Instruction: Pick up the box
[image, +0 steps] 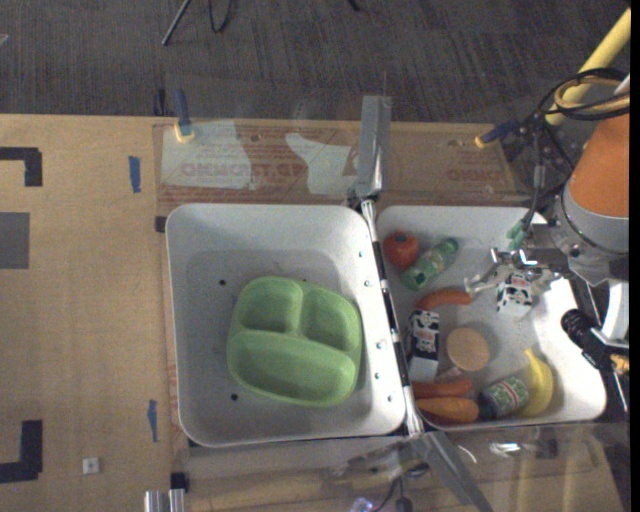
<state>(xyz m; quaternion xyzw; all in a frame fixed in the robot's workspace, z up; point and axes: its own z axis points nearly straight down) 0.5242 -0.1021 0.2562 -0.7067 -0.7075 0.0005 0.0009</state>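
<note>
A small white box with black cow patches (517, 294) sits between the fingers of my gripper (516, 278), at the right side of the right bin (592, 400). The gripper is shut on this box, which hangs slightly tilted. The grey arm with its orange band (605, 180) comes in from the right above it. A second cow-patterned carton (424, 334) lies by the right bin's left wall, apart from the gripper.
The right bin also holds a red tomato (400, 248), a green bottle (432, 262), an orange sausage (443, 298), a tan disc (467, 350), two carrots (446, 398), a labelled bottle (505, 395) and a banana (541, 380). In the left bin lies a green divided tray (295, 340).
</note>
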